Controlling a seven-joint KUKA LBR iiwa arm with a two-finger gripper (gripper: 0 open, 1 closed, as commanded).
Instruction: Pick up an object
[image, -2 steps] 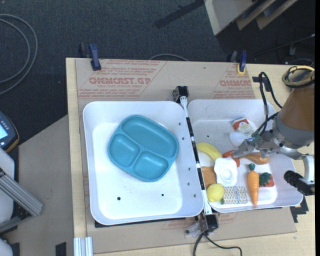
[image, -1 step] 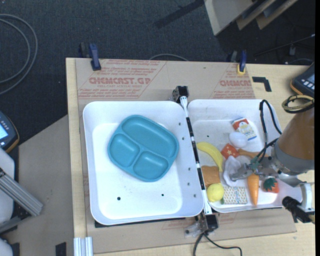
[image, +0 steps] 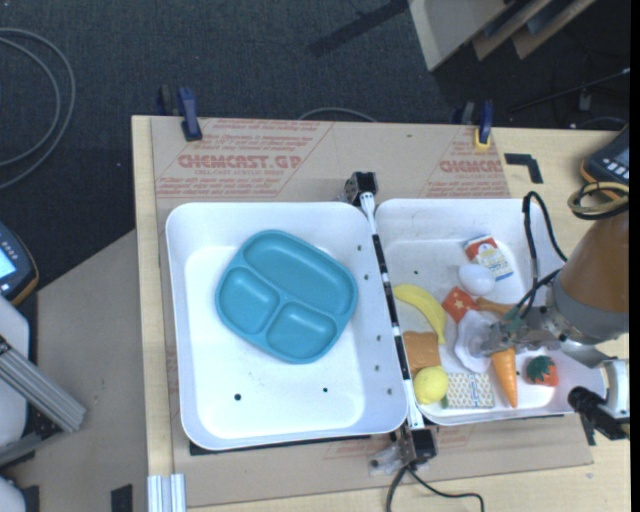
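- camera view: 1 kuka arm (image: 598, 280) reaches in from the right over the right bin (image: 420, 215), its gripper (image: 497, 335) low among a crowd of toy food near that bin's front half.
- whether the gripper is wide, narrow or holding anything cannot be told; the tip is a blur of grey metal against pale items beneath it.
- candidate objects lie packed together: a banana (image: 422, 307), a yellow lemon (image: 431, 385) just in front of it, an orange carrot (image: 505, 374) just beside the gripper, a small red-and-green piece (image: 541, 370) to the carrot's right, and a white carton (image: 488, 257) further back.
- the left bin (image: 190, 330) holds 1 blue divided plate (image: 287, 295), well apart from the arm.
- risk, as a judgement: with items touching or nearly so, the gripper could close on 2 things at once, or nudge the carrot aside and come up with nothing.
- a tapered carrot may also slip out if pinched near its narrow end.
- the bin's near wall sits close to the gripper, so a low approach could catch the rim.
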